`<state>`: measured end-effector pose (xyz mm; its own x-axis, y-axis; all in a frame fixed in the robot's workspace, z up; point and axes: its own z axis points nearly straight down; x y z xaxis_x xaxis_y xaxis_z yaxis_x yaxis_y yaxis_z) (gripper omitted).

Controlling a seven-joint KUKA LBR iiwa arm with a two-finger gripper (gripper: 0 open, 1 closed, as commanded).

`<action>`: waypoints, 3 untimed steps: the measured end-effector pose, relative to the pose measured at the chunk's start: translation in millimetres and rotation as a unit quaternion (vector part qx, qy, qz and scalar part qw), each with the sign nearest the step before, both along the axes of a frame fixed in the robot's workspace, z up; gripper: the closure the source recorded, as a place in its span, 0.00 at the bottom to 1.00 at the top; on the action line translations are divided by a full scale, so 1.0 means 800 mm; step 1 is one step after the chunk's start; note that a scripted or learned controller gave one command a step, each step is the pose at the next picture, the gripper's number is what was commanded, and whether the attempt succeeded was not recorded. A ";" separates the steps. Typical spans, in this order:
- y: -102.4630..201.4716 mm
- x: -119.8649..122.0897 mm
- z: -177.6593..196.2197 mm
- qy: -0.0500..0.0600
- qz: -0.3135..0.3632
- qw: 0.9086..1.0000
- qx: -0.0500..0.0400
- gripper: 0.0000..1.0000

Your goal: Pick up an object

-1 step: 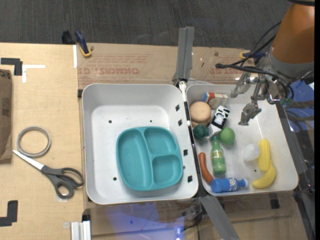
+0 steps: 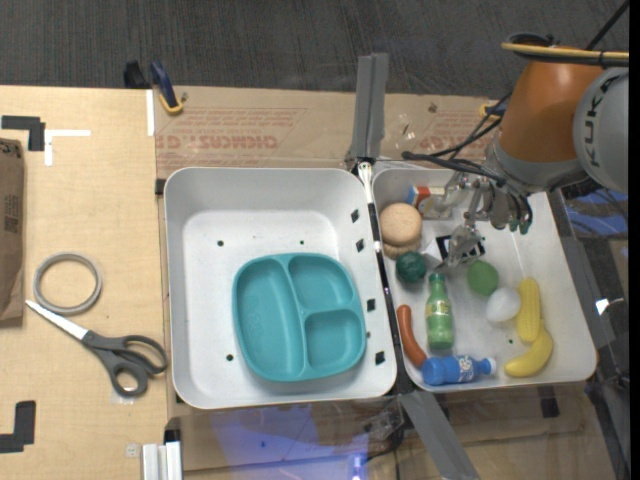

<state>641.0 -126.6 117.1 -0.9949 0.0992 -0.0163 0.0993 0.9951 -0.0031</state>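
Claw (image 2: 466, 245) low in right bin (image 2: 570, 298), metal parts blurred together; grip state cannot be told. Beneath and beside it: one round tan bun (image 2: 401, 224), two green balls (image 2: 411, 266), one green bottle (image 2: 438, 311), one blue bottle (image 2: 455, 369), one red sausage (image 2: 409, 333), two smooth yellow bananas (image 2: 529, 308). Left bin (image 2: 200, 228): one glossy teal three-part plate (image 2: 299, 315).

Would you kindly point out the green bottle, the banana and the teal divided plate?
green bottle (image 2: 438, 313), camera view, on its label.
banana (image 2: 532, 353), camera view, mid-curve.
teal divided plate (image 2: 262, 308), camera view, large compartment floor.
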 end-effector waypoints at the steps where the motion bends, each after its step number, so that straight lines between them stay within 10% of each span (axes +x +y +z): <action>1: 0.015 -0.091 -0.030 0.006 -0.056 0.998 0.003 0.00; 2: 0.015 -0.088 -0.017 0.003 -0.055 0.998 0.002 1.00; 3: -0.079 -0.088 0.073 0.005 -0.130 0.991 0.003 1.00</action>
